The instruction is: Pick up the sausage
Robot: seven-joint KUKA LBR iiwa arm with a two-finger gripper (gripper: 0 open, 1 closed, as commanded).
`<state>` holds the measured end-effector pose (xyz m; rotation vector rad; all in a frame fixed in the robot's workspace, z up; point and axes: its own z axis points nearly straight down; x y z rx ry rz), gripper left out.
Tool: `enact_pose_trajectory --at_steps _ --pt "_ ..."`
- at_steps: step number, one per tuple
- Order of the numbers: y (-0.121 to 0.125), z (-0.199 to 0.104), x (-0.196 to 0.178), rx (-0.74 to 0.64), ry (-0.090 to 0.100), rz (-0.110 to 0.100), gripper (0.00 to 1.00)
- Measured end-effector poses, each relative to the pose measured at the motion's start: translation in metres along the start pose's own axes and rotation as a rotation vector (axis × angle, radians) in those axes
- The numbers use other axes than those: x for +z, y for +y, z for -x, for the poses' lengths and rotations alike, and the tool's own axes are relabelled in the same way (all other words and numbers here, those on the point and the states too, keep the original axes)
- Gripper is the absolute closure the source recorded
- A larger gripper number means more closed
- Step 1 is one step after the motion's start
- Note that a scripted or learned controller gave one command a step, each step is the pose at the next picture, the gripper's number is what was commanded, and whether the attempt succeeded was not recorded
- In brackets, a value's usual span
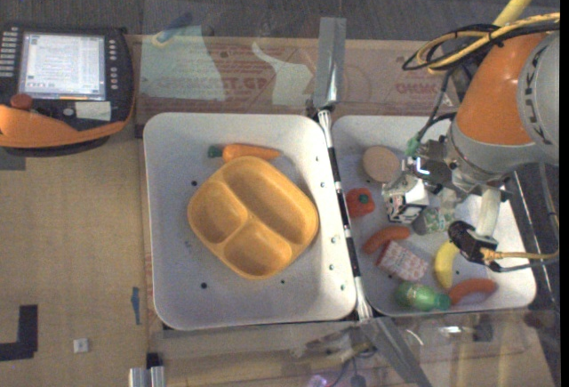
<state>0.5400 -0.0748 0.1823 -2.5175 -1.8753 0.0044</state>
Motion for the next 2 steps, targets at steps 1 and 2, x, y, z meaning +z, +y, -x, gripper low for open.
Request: enact_pose_trajectory --at_steps 1,2 --pt "0.007 -0.039 -0.083 0.104 -0.001 0.000 0.00" --pt "0.034 -0.102 0.000 0.080 -0.001 -0.003 0.00"
